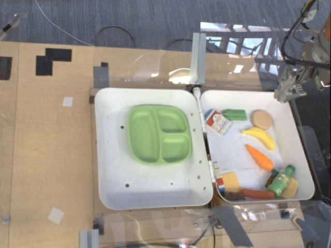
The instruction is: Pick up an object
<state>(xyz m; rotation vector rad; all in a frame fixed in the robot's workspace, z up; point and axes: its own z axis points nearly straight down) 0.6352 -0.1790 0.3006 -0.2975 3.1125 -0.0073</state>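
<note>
the grey two-finger gripper (289,91) hangs over the far right corner of the right-hand shallow white bin (305,154), and whether it is released or clenched cannot be told; nothing shows in it. no object is picked yet. nearest, just below and left of it, lies the round tan bread-like disc (262,119), then the yellow plastic banana (260,137) and the orange plastic carrot (259,157). farther below, the green plastic bottle (282,179) sits crowded in the near corner.

risks, as i judge them: a descent where it hangs now could strike the bin's wall; the smooth banana or carrot could roll out of a pinch; the low disc gives little to catch.
</note>
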